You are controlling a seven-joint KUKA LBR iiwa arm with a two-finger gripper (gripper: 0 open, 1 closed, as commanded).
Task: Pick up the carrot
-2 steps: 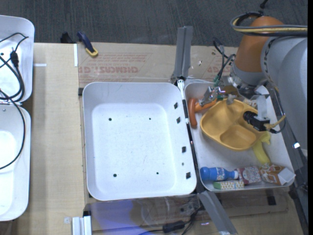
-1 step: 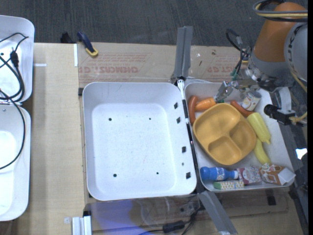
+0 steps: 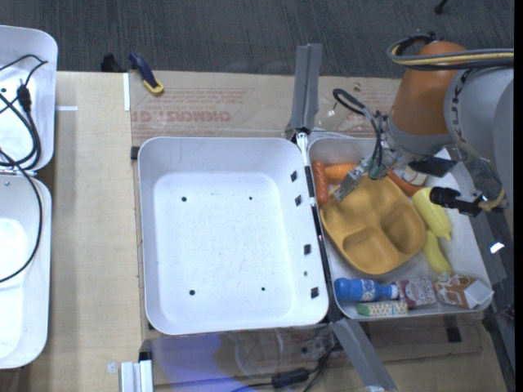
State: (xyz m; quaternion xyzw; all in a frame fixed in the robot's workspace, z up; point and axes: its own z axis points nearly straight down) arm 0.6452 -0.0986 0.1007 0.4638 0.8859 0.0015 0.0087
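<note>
fingers (image 3: 350, 184): spread unclear, over carrot (image 3: 337, 171) | right bin (image 3: 478, 256): tray (image 3: 377, 229), 2 bananas (image 3: 433, 215), bottle (image 3: 364, 289)

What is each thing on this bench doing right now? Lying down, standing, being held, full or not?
carrot: lying at the right bin's far left corner, not lifted.
gripper: low over the carrot's end; grip unclear.
yellow divided plate: flat in the right bin, compartments bare.
banana: lying beside the plate.
blue-capped bottle: on its side at the near edge.
left bin: nothing in it.
</note>
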